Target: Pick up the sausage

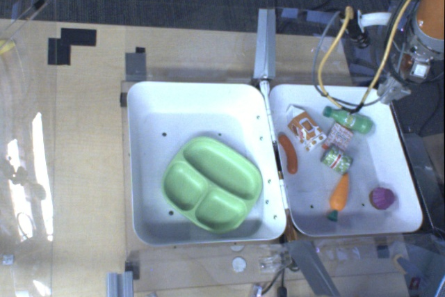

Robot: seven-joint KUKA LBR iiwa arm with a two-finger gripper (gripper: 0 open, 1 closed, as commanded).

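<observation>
The sausage (288,153) is a reddish-brown link lying lengthwise in the right bin (407,215), close against its left wall. My gripper (391,91) hangs at the bin's far right corner, below the arm's orange band, well to the right of the sausage and farther back. Nothing shows in its grasp. Yellow and black cables loop down beside it.
An orange-and-white carton (306,130), a green bottle (351,121), a small can (336,159), a carrot (338,195) and a purple item (382,198) share the right bin. The left bin (149,122) holds a green divided plate (212,183).
</observation>
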